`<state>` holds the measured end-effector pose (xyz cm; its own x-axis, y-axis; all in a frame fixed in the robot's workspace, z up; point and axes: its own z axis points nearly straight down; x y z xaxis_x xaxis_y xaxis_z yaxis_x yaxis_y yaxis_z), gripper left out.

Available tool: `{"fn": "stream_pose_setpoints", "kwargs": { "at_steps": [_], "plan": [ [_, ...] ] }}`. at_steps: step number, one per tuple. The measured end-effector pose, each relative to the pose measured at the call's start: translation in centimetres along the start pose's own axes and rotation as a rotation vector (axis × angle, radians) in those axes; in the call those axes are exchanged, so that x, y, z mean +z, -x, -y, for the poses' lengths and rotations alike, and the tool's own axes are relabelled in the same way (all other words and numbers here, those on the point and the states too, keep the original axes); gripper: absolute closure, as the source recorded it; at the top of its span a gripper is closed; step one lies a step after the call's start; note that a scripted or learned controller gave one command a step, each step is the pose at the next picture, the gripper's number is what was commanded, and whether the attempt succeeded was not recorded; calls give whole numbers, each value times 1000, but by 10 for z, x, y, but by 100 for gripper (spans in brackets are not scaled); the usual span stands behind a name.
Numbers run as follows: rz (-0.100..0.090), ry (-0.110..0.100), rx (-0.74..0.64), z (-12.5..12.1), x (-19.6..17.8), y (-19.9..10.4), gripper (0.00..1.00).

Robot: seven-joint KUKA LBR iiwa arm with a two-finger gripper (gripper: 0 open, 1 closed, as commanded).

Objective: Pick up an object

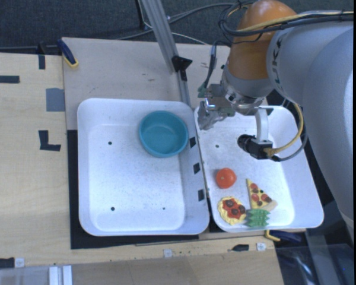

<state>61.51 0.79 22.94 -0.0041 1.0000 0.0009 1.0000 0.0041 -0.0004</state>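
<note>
Red tomato [225, 177], small, round and glossy, is sitting mid right bin [302, 215], just above the round pizza [232, 209], pizza slice [259, 196] and green piece [257, 219]. Jaws [206, 119] are hovering at the bin's upper-left corner; aperture unclear. Blue bowl [163, 133] is sitting in the left bin [95, 177].

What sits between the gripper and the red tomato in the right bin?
Nothing: in the camera view, bare speckled floor of the right bin runs from the gripper at its upper left corner down to the tomato.
</note>
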Motion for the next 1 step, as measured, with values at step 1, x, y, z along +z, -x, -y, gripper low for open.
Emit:
{"fn": "stream_pose_setpoints", "kwargs": {
  "at_steps": [1],
  "plan": [
    [0, 0, -1, 2, -7, -56, 100]
  ]
}}
